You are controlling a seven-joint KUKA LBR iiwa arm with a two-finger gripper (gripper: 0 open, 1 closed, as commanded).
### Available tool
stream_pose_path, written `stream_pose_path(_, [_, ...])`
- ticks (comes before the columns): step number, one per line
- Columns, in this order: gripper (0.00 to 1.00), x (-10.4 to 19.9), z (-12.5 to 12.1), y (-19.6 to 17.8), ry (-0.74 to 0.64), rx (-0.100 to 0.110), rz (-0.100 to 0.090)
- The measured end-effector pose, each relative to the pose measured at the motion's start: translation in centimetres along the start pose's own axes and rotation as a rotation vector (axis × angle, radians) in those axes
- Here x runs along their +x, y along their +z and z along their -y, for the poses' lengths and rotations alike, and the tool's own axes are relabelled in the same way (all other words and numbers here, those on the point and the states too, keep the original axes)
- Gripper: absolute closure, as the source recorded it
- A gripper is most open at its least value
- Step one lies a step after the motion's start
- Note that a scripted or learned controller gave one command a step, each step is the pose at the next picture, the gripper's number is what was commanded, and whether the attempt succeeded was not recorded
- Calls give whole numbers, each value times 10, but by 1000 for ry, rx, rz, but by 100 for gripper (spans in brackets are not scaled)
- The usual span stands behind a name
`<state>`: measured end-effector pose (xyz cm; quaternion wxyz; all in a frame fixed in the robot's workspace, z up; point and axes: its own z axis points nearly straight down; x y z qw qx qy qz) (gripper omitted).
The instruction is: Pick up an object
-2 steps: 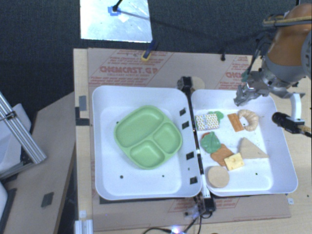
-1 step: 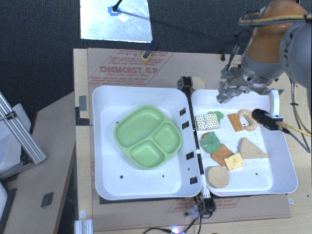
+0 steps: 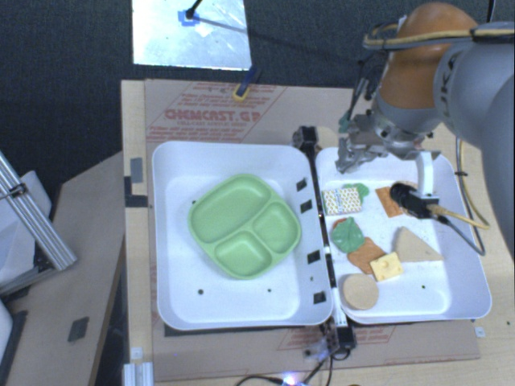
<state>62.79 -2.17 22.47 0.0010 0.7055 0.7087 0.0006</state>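
My gripper [image 3: 346, 164] hangs over the far left corner of the right bin [image 3: 463, 292], above its contents, and nothing shows between its fingers. Just below it lies a white card with green dots [image 3: 341, 200] on a small green piece. Further down lie a green leafy piece [image 3: 348, 235], an orange slab [image 3: 366, 255], a yellow cube [image 3: 386, 267], a beige wedge [image 3: 416, 246] and a tan round disc [image 3: 360, 292]. An orange cracker [image 3: 388, 203] lies to the right, partly under the robot's own black part.
The left bin [image 3: 173, 296] holds a light green divided plate [image 3: 244, 226]. A black divider [image 3: 319, 223] runs between the bins. A shiny metal sheet [image 3: 191, 22] lies at the back, beyond the cardboard base.
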Motion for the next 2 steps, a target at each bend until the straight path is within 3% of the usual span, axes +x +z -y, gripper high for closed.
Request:
stream_pose_path(1, [100, 51, 11, 10, -2, 2, -1])
stream_pose_path(2, [100, 58, 5, 9, -1, 0, -1])
